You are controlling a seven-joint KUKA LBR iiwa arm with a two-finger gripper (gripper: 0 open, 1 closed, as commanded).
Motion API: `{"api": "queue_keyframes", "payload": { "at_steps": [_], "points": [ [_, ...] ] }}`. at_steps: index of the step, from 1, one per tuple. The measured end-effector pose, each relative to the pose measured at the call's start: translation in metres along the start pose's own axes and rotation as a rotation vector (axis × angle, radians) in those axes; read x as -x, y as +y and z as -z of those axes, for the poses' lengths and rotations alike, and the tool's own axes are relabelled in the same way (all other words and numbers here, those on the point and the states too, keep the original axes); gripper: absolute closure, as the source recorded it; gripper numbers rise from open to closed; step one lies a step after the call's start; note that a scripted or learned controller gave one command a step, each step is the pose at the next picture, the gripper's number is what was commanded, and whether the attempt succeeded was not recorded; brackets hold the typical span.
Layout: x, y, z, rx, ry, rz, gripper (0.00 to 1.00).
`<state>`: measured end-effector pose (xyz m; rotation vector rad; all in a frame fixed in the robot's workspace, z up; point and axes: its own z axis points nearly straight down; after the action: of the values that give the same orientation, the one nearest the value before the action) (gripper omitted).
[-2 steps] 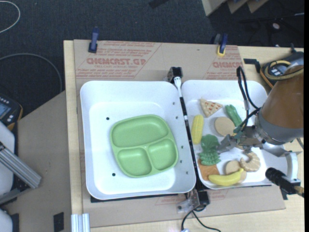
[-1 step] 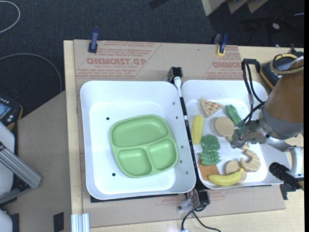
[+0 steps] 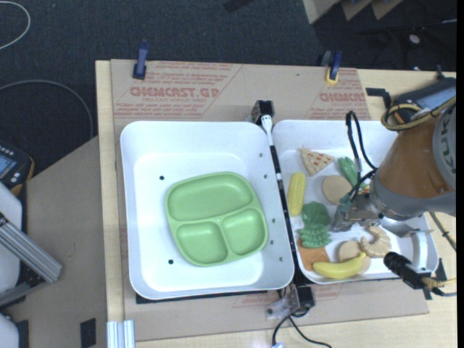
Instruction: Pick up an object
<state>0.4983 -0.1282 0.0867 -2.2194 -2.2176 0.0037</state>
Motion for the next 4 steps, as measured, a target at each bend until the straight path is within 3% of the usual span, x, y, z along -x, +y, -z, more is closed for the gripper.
{"api": "queue_keyframes", "payload": {
  "at_steps": [1, 2, 3, 4],
  "points": [
    [-0.032, -0.020, -0.003, 0.001, 0.001, 0.002, 1.00],
    [-0.136, 0.009, 0.103, 0.014, -0.001, 0.007, 1.00],
    [-0.191, 0.039, 0.142, 0.012, 0.000, 0.007, 1.00],
    [-0.237, -0.023, 0.082, -0.004, 0.000, 0.003, 1.00]
  ]
}}
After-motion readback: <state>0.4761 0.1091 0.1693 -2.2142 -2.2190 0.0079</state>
